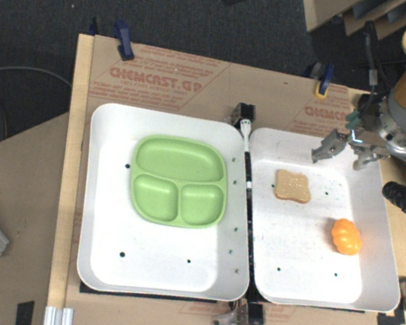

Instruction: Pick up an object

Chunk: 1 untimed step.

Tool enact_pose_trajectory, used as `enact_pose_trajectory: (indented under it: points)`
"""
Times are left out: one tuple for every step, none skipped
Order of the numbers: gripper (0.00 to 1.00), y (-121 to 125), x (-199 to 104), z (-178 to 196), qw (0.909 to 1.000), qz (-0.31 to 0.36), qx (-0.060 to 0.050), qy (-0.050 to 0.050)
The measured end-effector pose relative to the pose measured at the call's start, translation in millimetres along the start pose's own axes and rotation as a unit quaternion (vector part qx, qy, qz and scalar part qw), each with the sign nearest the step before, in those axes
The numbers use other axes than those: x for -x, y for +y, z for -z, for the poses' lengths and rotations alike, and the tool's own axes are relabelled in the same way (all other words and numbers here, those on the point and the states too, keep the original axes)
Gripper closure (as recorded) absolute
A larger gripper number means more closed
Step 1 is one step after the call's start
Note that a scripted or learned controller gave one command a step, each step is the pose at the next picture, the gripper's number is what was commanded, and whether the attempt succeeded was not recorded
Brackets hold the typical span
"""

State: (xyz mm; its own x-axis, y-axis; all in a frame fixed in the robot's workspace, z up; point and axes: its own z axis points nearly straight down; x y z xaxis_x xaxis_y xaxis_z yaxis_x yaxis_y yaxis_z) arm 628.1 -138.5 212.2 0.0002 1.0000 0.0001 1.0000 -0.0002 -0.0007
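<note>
We see the gripper hanging jaws spread above the toast, and we fear that flat slice slips away.

Camera: fixed above the bench — looking down at a slant
Covers: both bins — whole
</note>
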Motion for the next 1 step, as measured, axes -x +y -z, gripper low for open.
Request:
enact_pose_trajectory:
  points:
    - [0.0, 38.3, 65.1, -132.4, 1.0, -0.001, -0.001, 0.001]
